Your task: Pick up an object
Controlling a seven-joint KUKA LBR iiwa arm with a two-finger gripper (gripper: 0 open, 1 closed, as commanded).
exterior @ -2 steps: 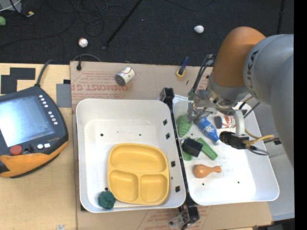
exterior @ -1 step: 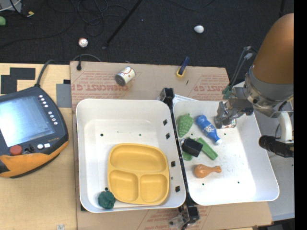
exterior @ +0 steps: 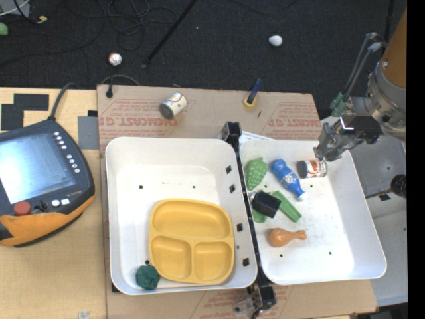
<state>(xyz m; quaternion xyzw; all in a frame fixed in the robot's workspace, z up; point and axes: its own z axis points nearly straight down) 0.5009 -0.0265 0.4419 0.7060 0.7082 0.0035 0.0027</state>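
Note:
My gripper (exterior: 330, 145) hangs over the upper right corner of the right bin (exterior: 358, 244). Just below and left of it a small red and white can (exterior: 316, 169) lies on the bin floor, and I see nothing held in the gripper. To the can's left, a blue bottle (exterior: 287, 178) lies next to a green bumpy object (exterior: 255, 173). Nearer the front are a black block (exterior: 265, 205), a green stick (exterior: 289, 208) and an orange drumstick-shaped toy (exterior: 287, 236).
The left bin (exterior: 133, 171) holds a yellow divided plate (exterior: 192, 240) and a dark green ball (exterior: 148, 276). On the cardboard behind the bins lie a small can (exterior: 173, 105) and a blue and yellow tool (exterior: 252, 95). A teach pendant (exterior: 40, 178) sits far left.

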